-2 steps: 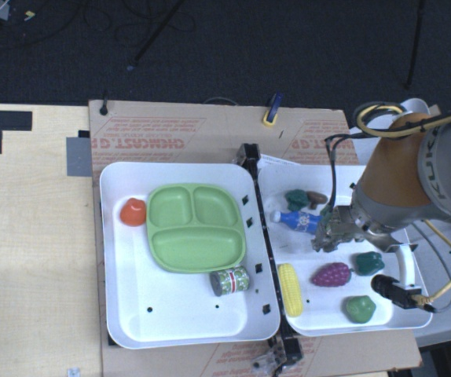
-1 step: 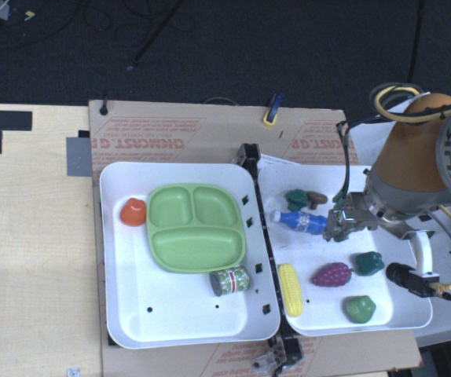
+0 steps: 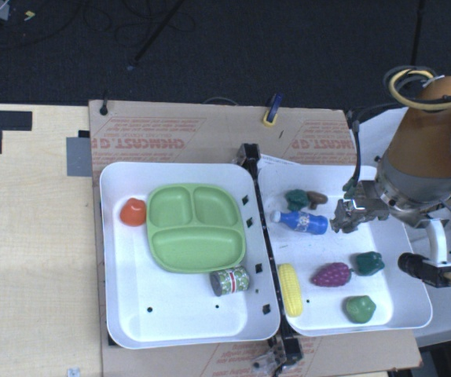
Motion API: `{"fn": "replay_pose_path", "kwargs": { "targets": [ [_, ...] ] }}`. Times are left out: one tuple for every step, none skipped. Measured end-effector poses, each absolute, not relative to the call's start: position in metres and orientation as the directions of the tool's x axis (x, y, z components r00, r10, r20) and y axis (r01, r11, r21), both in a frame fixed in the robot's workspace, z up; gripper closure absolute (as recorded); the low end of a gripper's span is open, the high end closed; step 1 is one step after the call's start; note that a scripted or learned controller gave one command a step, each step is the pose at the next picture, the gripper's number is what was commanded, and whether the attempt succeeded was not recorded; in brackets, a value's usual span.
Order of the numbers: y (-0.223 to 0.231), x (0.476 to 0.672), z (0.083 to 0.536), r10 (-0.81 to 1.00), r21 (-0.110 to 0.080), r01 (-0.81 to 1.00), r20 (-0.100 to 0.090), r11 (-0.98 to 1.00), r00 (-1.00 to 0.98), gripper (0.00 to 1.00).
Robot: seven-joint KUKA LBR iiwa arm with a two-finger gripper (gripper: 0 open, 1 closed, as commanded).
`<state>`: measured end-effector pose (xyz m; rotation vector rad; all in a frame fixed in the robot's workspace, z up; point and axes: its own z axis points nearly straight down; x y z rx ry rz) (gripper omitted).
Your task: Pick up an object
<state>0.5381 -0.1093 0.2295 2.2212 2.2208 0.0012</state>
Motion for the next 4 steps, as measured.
{"fn": "replay_pose_path", "kwargs": {
  "targets": [
    [-0.055, 0.525, 0.235, 1.000, -0.004, 1.000, 0.003, 0.004, -0.004, 1.00],
    [-0.014, 0.527, 0.237, 1.000, -0.004, 1.000, 0.002, 0.004, -0.004, 1.00],
    [-0.016, 0.527, 0.237, 1.000, -0.004, 1.000, 0.001, 0.001, -0.001, 1.00],
    [-0.016, 0.528, 0.237, 1.000, -0.004, 1.000, 0.001, 0.000, 0.000, 1.00]
  ]
}}
